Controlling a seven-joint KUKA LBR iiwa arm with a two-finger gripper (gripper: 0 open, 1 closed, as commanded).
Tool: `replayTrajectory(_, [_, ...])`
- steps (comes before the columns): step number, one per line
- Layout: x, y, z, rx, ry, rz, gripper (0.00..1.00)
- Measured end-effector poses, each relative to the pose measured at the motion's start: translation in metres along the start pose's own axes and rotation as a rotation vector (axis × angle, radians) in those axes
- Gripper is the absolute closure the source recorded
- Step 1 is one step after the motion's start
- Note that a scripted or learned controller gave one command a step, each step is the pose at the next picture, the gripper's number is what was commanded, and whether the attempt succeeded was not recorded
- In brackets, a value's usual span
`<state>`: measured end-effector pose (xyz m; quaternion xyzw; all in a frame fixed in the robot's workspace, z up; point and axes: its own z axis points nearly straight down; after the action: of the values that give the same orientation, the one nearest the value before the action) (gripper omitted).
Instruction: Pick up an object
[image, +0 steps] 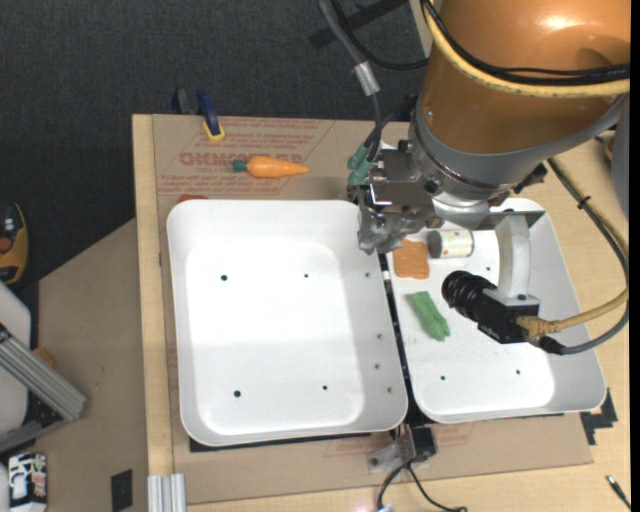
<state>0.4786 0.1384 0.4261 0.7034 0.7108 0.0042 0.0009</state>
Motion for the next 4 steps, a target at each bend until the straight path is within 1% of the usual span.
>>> replayTrajectory(1, [-0.003,0.002,-0.116,-0.008,0.0,0.009,1.0])
replayTrajectory(2, [-0.002,0.002,-0.12,0.003,-0.004,0.008,1.0])
replayTrajectory(4, [0.0,0.003,-0.141,-0.004,-0.003,0.007,1.0])
